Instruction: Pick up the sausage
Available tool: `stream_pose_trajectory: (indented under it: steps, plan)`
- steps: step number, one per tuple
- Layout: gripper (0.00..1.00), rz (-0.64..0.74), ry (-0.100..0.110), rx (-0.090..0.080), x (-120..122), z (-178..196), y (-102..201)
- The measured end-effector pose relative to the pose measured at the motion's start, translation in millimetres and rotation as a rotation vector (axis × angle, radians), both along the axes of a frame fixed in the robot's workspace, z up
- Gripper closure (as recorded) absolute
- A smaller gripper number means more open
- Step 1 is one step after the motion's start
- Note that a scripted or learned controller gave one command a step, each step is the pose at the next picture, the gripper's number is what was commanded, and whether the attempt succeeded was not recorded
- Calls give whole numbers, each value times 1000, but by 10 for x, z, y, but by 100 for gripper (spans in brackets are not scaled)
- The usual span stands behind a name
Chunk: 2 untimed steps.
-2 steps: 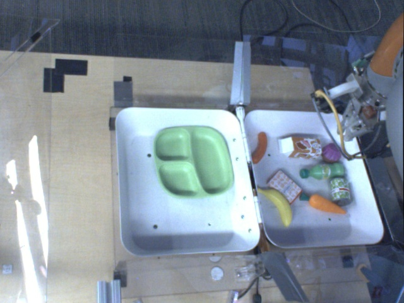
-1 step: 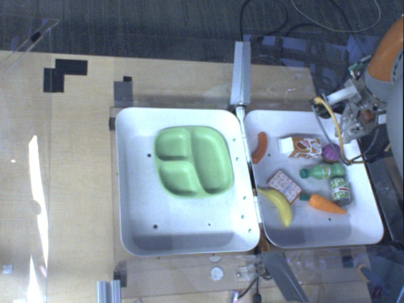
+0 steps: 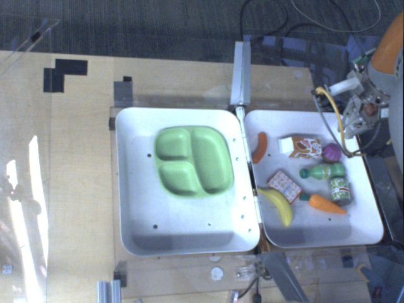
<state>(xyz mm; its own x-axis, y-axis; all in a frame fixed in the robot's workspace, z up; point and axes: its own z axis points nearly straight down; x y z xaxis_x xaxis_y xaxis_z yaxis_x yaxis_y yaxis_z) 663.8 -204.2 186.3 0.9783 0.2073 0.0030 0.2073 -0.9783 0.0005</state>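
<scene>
A: Camera view showing the short reddish-brown toy sausage lying lengthwise in the far left part of the right-hand shallow white bin, just beside the wall next to the left-hand white bin.

B: Touching anything?

A: Lying apart from the white-and-brown carton on its right. Checked red packet and yellow plastic banana resting nearer the camera, also apart from it.

B: And the grey two-finger gripper?

A: Hovering at the bin's far right edge, well apart from the sausage, beyond the purple toy onion. Grip state: impossible telling from this angle.

B: Reaching stage, then, judging by that, with nothing grasped.

A: Seeming so. Crossing high over the carton, then descending centred on the sausage, closing across its narrow width. Risking a jam against that near wall if drifting left.
</scene>
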Motion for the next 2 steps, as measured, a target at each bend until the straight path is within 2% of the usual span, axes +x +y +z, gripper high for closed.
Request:
stream_pose_trajectory:
  steps: [2]
  plan:
    - [100,1,1,-1,-21,-47,7]
